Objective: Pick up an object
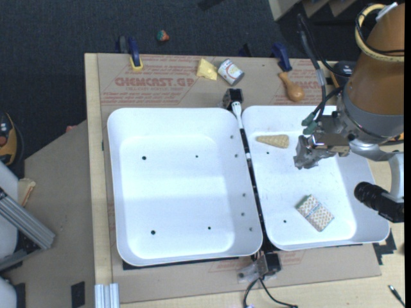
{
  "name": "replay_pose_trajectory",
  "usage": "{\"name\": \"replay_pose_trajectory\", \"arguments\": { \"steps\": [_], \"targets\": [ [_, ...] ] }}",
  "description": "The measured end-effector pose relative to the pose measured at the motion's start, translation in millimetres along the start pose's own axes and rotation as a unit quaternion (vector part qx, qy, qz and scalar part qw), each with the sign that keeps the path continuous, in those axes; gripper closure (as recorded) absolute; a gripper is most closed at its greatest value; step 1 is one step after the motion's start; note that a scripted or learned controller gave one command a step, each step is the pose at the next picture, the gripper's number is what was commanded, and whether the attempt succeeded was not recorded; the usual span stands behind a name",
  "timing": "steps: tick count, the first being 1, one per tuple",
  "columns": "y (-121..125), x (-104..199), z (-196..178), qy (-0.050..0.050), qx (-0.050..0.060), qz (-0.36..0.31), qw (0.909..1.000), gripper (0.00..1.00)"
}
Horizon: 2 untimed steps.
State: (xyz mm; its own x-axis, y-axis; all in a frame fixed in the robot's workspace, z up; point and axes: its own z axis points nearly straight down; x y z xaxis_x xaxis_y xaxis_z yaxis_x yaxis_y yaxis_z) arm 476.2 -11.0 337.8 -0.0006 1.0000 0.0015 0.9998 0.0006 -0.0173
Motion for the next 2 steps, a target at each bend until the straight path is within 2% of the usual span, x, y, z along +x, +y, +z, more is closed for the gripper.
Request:
{"name": "replay_pose_trajectory", "arguments": {
  "steps": [1, 2],
  "targets": [
    [20, 40, -162, 0.0, -0.02, -0.003, 0.9998, 1.0],
    [43, 92, 4, -0.001, 0.0, -0.002, 1.0, 1.0]
  ]
}}
